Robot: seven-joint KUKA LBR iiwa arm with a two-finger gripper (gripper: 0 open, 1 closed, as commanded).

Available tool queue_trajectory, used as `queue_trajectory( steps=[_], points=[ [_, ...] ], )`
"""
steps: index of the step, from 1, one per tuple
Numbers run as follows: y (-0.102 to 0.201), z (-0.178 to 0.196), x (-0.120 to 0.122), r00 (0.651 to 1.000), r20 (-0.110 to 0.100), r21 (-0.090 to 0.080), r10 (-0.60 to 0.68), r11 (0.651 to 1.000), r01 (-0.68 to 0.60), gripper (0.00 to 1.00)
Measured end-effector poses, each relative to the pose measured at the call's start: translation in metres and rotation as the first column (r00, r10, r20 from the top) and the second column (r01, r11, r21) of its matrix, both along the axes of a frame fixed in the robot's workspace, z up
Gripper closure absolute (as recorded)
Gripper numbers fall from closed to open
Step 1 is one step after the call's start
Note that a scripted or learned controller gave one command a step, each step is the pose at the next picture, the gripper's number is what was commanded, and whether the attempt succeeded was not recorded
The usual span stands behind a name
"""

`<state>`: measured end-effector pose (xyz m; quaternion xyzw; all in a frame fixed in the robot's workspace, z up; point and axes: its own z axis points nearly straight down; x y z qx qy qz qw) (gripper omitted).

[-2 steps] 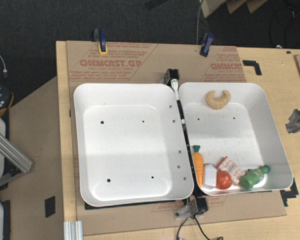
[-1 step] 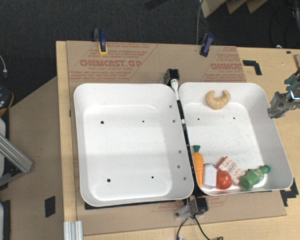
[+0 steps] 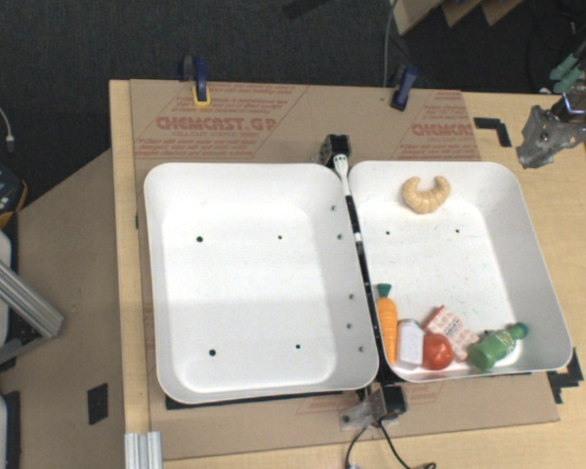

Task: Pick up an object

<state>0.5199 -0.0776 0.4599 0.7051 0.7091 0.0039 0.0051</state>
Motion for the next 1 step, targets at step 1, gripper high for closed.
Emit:
queue_trajectory(
  steps=[1],
  points=[
    [-0.0589,-0.0335,-0.0336,1.000,-0.017,0.001,-0.012,1.000,0.012,1.00]
  ],
)
